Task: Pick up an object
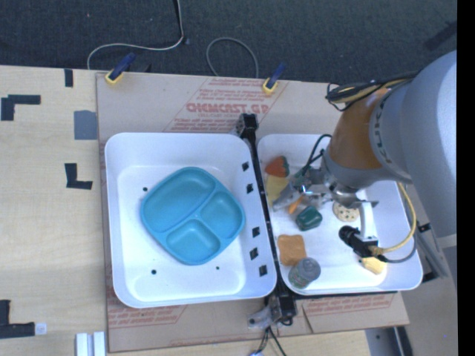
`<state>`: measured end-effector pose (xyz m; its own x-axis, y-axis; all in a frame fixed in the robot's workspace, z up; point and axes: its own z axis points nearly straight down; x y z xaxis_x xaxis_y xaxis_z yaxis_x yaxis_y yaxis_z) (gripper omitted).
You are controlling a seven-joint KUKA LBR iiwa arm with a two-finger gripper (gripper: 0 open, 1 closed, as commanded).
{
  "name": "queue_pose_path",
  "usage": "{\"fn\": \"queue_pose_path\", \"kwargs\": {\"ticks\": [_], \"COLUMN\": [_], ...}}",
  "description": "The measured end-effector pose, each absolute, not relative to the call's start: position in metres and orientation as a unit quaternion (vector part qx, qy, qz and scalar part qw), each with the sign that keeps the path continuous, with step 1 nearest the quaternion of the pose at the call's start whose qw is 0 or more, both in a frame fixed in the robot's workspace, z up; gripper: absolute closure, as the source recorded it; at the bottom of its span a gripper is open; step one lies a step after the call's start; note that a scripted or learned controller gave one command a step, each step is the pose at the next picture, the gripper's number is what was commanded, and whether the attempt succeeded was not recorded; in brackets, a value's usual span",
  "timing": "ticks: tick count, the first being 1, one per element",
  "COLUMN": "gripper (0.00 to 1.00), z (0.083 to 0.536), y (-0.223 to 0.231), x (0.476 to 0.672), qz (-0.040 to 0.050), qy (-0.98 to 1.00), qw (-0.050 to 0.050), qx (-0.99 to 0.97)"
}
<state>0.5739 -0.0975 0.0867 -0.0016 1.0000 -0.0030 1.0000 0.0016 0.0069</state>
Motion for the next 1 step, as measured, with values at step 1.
{"fn": "queue_pose_path", "kwargs": {"ticks": [1], "gripper": [0.0], "z": [0.0868], "y": [-0.0994], "x": [0.5653], "qz": [0.0017], "qy": [0.708], "qw": [0.003], "qx": [0.706]}}
